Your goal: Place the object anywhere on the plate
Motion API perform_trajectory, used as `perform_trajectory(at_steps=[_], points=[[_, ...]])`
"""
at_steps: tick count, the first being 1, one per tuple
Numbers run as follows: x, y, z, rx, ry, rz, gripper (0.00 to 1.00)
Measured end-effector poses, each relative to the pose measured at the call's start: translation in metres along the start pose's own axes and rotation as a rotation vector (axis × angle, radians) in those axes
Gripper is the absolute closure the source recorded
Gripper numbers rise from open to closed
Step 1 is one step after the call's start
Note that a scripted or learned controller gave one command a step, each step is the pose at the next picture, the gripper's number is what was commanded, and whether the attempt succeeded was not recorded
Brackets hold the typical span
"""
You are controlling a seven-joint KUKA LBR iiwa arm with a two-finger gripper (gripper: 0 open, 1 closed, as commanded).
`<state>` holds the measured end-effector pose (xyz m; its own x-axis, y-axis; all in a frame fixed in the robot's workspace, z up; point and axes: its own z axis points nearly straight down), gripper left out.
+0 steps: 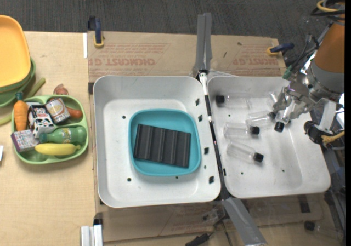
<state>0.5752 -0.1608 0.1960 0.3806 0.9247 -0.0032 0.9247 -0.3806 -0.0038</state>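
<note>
Reaching in from the right over the right-hand shallow white bin (307, 182): grey arm with orange band (330, 53), wrist tilted down and leftward. End effector (281, 120) low over the bin's upper right part, fingertips dark, close to a clear plastic vial with black cap (258, 121); whether touching it, cannot tell. Open or closed, cannot tell from this angle; nothing clearly seen between the fingers.

Scattered in the same bin: a second clear vial with black cap (241, 130), lying just below and left of the first; a third clear vial with black cap (245, 154) nearer the bin's middle; a small black cap (220, 98) near the upper left corner. Lower half of this bin bare, with free floor toward the front rim.

In the left-hand shallow white bin (109, 146): teal rounded-square plate (137, 130), centred, carrying a dark grey ribbed rectangular block (163, 144) that covers most of its middle. Teal rim exposed all round the block; white floor open on every side of the plate.

Between the bins, rims side by side with a metal bar (203, 42) above the seam. Left on the tabletop (49, 201): green divided tray of toy food (49, 129) and stacked yellow and green dishes (13, 56), well apart from both bins.
</note>
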Motion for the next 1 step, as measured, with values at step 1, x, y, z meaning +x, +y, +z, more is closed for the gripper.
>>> perform_trajectory(at_steps=[1], points=[[-0.0001, 0.0001, -0.0001, 0.000, 0.000, 0.000, 0.00]])
